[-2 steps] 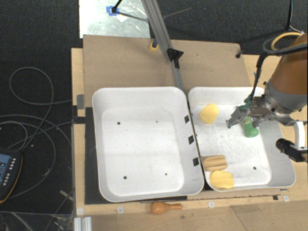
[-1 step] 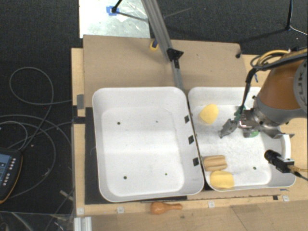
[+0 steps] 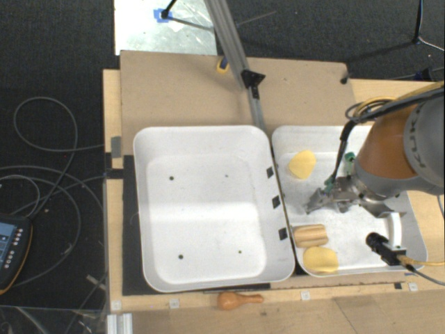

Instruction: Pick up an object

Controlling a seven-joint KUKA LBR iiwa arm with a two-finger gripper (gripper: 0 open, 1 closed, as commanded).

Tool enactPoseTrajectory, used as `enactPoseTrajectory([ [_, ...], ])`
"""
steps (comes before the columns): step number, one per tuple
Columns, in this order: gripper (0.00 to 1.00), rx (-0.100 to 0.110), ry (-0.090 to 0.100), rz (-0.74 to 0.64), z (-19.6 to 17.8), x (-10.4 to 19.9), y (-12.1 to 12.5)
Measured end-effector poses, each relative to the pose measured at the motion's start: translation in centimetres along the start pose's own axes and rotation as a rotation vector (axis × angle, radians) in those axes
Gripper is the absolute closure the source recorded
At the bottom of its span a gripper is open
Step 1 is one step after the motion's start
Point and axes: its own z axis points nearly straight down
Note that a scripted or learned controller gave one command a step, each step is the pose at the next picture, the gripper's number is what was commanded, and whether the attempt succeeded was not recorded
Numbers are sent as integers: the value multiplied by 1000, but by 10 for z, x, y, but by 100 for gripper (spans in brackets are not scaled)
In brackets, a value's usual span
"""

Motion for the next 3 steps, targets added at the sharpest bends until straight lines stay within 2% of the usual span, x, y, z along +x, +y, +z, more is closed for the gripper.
enactPoseTrajectory([
  [1, 100, -8, -2, 1, -14, -1, 2],
  [2, 100, -11, -3, -4, -58, 1, 0],
  [3, 100, -14, -4, -5, -121, -2, 7],
])
